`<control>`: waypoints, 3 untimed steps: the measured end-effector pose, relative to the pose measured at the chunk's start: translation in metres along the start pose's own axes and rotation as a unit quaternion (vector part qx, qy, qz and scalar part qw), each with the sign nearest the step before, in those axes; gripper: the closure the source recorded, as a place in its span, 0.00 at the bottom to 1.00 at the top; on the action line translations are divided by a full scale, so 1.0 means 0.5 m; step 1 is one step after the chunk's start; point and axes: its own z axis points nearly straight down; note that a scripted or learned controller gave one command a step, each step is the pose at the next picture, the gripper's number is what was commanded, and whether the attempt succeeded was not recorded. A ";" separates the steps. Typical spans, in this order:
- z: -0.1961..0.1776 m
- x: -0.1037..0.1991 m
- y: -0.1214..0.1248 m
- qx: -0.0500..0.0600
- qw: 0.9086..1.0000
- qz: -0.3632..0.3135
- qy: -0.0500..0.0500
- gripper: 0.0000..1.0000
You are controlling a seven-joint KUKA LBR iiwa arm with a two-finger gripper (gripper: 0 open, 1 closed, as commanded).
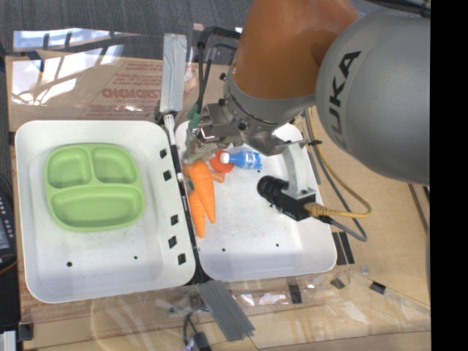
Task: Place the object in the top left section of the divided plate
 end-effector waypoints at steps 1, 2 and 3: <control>0.089 0.143 0.046 0.004 1.000 0.031 -0.001 1.00; 0.195 0.079 -0.073 0.003 0.999 0.050 -0.001 1.00; 0.255 0.054 -0.076 0.003 0.999 0.041 0.000 1.00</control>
